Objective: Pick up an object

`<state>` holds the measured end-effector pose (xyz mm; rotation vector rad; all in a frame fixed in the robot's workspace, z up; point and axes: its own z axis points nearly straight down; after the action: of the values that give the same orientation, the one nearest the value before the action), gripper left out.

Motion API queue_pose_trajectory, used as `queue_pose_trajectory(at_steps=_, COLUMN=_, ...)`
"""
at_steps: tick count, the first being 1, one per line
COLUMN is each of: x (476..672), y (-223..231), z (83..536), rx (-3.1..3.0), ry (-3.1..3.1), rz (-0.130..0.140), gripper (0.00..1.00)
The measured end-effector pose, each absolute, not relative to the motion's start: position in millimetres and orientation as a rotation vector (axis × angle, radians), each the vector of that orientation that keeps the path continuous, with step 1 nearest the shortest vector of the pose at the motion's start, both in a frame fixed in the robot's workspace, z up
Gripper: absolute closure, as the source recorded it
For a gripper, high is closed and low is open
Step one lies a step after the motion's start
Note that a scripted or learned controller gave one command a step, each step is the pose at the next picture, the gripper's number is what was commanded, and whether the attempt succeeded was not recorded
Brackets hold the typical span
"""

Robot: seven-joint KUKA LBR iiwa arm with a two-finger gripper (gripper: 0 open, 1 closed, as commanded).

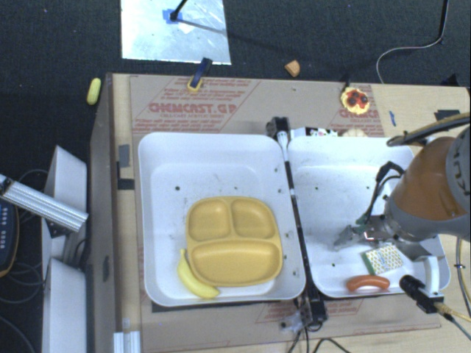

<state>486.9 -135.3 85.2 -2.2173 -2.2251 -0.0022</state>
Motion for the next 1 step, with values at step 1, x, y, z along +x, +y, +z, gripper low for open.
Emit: queue_pose_trajectory(at_steps=1, x=601.2, y=-207.1, z=109.7, rx=-2.221, ry=-2.229, rz=-0.002, gripper=0.00)
